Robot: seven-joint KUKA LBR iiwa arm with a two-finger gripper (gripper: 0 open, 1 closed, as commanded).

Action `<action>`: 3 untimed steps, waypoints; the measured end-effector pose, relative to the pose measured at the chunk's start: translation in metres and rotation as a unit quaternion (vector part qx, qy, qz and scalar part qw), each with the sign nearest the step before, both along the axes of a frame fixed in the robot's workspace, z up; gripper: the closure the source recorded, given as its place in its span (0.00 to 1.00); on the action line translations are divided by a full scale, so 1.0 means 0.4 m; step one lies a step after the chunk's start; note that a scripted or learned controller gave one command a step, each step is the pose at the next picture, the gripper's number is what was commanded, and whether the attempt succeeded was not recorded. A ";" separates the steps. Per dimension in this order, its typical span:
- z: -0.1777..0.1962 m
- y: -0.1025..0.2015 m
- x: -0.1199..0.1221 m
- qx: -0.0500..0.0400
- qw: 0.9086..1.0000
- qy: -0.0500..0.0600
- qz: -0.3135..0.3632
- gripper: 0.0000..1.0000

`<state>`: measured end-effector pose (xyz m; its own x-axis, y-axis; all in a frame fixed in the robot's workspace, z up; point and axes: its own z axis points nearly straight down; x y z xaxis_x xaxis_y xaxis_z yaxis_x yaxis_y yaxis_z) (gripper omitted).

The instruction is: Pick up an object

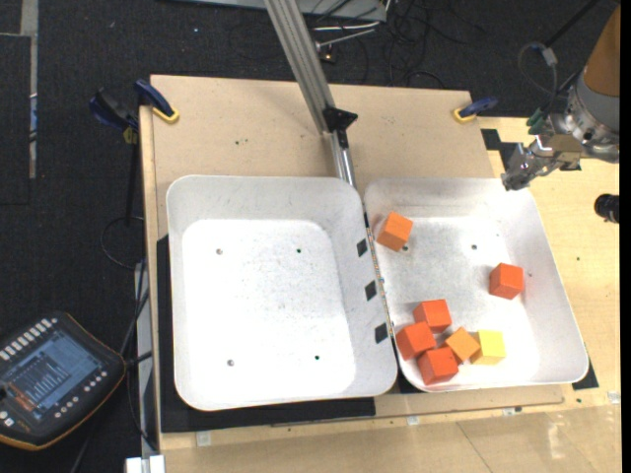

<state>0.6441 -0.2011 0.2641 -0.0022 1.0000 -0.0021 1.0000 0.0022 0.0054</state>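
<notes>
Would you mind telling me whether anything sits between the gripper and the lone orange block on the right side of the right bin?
Nothing visible does. The gripper hangs above the right white bin's far right corner, and only bare bin floor separates it from the orange block.

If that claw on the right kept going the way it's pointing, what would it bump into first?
The gripper hangs by the far right corner of the right bin, pointing down. It would probably meet the bin's rim or floor there first. The nearest block, an orange one, lies nearer the camera. Depth is uncertain.

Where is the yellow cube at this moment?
The yellow cube lies in the right bin near its front edge, at the right end of the block cluster, touching an orange cube.
</notes>
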 end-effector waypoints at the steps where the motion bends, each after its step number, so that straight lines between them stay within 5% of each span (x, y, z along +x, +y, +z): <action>1: -0.009 0.131 0.028 0.002 1.000 0.002 0.003 1.00; 3: -0.041 0.366 0.034 0.002 1.000 0.003 0.003 1.00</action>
